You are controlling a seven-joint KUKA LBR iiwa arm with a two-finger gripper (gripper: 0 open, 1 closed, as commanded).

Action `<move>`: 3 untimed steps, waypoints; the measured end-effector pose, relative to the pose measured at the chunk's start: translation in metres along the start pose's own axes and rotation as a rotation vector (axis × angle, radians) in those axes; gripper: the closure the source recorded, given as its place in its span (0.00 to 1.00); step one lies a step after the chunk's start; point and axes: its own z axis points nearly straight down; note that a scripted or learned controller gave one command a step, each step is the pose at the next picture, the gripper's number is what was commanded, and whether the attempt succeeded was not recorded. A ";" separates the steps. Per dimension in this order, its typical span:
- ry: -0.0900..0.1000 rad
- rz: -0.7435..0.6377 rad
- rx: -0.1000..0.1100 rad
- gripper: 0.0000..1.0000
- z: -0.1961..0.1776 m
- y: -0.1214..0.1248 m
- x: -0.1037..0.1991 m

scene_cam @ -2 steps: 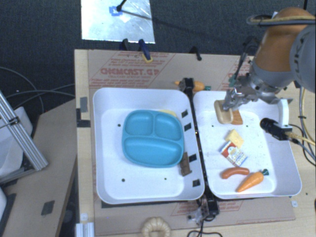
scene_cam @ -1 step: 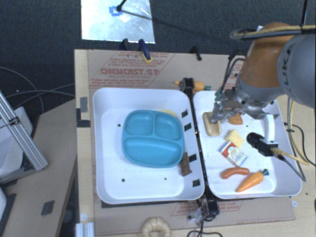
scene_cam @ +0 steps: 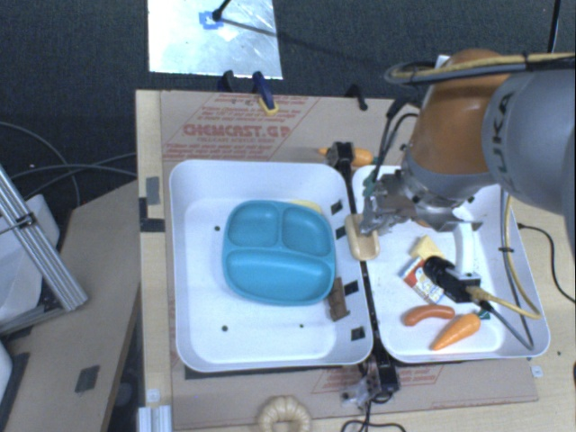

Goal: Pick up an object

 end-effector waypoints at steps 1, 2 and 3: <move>-0.003 0.009 0.000 1.00 0.018 -0.003 -0.004; -0.002 0.007 -0.003 1.00 -0.002 -0.008 -0.004; -0.002 0.006 -0.002 1.00 -0.001 -0.009 -0.002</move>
